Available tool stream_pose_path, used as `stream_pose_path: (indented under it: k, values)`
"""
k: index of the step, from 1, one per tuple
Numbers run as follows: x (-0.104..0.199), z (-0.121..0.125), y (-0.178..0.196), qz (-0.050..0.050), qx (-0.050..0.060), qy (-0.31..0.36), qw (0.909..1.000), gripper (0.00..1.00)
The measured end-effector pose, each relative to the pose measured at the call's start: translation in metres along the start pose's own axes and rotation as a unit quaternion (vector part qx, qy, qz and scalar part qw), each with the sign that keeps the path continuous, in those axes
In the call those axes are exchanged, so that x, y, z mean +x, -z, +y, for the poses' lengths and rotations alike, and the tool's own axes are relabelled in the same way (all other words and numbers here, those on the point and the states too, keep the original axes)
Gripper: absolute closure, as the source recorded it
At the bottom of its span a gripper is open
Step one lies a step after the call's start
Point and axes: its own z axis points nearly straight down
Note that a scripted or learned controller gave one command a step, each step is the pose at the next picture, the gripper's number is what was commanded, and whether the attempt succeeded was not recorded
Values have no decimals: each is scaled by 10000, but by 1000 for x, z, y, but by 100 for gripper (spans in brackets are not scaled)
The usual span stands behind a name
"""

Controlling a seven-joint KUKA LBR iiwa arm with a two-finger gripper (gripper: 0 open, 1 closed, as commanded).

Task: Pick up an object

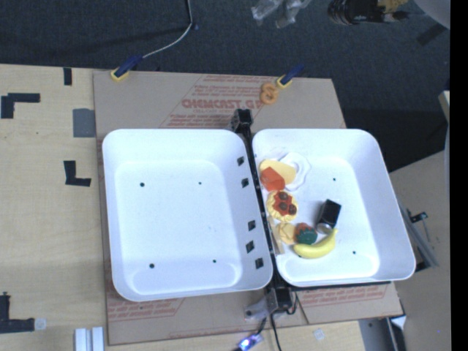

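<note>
Gripper [284, 6] blurred at top edge, arm entering from upper right

Plenty of room in the shallow white left bin [124, 196], floor's wide open. The shallow white right bin [365, 189] is crowded along its left wall: yellow plastic banana [316, 247], small black block [329, 212], orange block [273, 177] bunched together. Its right half is free.

Two white bins [175, 218] sit side by side on a cardboard sheet [212, 101] with red print. Blue clamps [126, 67] pin that sheet's far edge, a small orange thing [269, 92] lies near the right one, and dark carpet [95, 20] is beyond.
</note>
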Motion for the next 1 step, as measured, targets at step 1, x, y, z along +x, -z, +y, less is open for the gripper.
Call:
stream_pose_path:
  k: [1]
  values:
    - [56,-40,-179,-12,136,17,9999,100]
